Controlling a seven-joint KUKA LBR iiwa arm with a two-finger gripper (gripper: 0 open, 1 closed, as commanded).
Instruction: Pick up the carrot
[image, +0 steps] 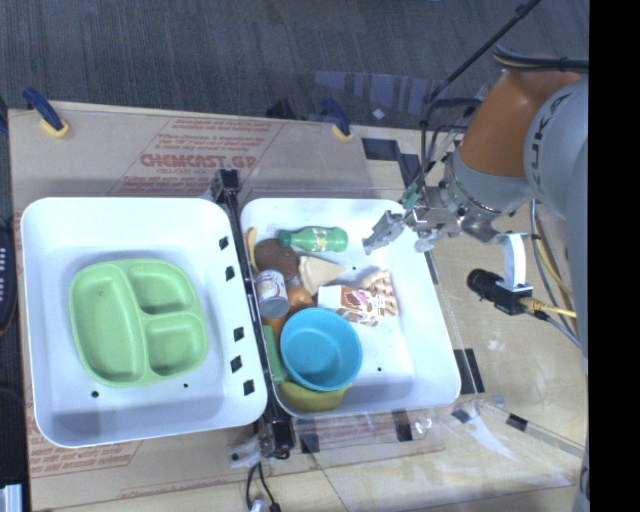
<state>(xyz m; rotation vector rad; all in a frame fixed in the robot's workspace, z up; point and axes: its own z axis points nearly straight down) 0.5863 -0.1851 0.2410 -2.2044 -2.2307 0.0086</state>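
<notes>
The carrot (299, 297) shows as a small orange piece in the right bin (425, 340), wedged between a tin can (270, 290) and the rim of a blue bowl (320, 347); most of it is hidden. My gripper (402, 234) hangs over the bin's far right corner, well up and to the right of the carrot. It is open with nothing between its fingers.
The right bin also holds a green bottle (314, 239), a brown round item (274, 255), a pale wedge (320, 271), a snack packet (366, 300) and a yellow-green item (312, 398) under the bowl. A green divided plate (137, 320) lies in the left bin (40, 300).
</notes>
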